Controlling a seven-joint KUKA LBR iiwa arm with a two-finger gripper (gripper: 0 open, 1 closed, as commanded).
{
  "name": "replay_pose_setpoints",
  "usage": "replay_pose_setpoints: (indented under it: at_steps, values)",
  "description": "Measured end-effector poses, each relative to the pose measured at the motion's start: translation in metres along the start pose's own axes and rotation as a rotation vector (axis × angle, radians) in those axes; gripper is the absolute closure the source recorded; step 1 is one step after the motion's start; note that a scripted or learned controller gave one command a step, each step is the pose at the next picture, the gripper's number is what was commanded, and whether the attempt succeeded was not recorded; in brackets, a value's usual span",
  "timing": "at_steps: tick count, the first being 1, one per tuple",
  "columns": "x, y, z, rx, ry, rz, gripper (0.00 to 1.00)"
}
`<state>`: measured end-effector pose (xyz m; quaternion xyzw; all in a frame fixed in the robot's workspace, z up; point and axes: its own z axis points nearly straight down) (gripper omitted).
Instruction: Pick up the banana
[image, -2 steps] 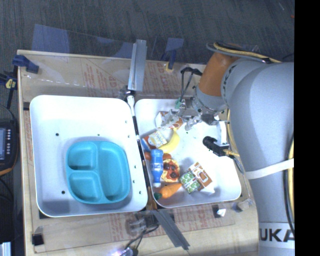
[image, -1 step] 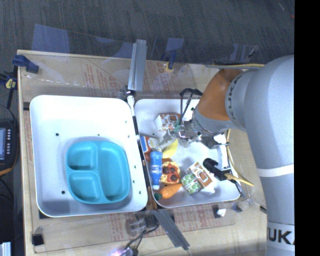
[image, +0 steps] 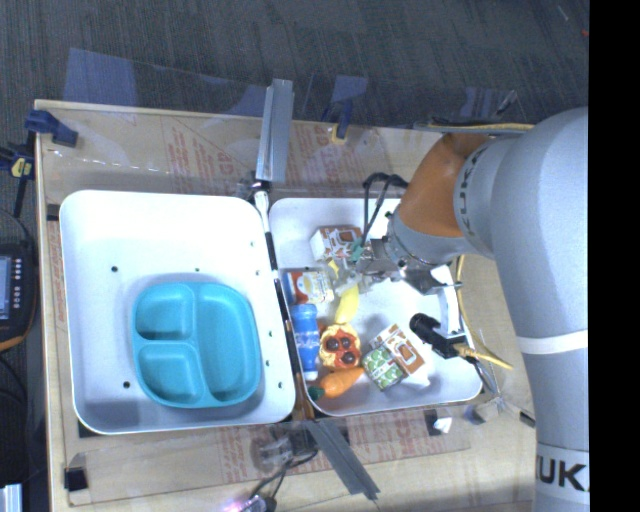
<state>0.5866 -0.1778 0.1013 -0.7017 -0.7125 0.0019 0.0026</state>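
The banana (image: 347, 303), small and yellow, lies near the middle of the right bin (image: 455, 390), among other items. My gripper (image: 364, 266) hangs just above and to the right of the banana's upper end, beside a white and brown carton (image: 337, 242). The view shows nothing held in it.
Around the banana are a small packet (image: 312, 287), a blue bottle (image: 305, 340), a red and orange toy (image: 341, 347), an orange piece (image: 340, 382) and a green and white box (image: 395, 358). In the left bin (image: 90, 240) sits a blue divided plate (image: 197, 343).
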Motion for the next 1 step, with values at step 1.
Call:
replay_pose_setpoints:
  at_steps: [1]
  values:
    - [0.0018, 0.0702, -0.0703, -0.005, -0.001, -0.030, 1.00]
